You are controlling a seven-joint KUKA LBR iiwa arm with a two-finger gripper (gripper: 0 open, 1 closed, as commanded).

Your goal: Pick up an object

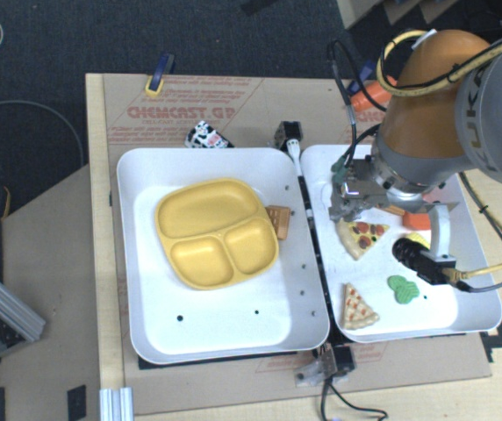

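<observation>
Arm reaches in from the right and hangs over the right bin point(472, 316), wrist pointing down. The gripper point(352, 204) sits low at the bin's upper left, just above the upper pizza slice point(366, 236). Judged: that slice is the likely target, since it is the closest loose thing. The wrist blocks the view from above, so it cannot be told whether the claw is open or closed, and nothing is seen held in it. Other candidates in the same bin are a lower pizza slice point(357, 307) near the front edge, a green toy point(402, 288) beside it and an orange piece point(417, 220) partly under the arm. All lie flat and apart from each other, so each looks easy to single out. The left bin point(220, 327) holds a yellow divided plate point(216, 233) with a small brown block point(279, 221) touching its right rim, well away from the gripper. Pick not yet made, judging by the slice lying flat on the bin floor.
</observation>
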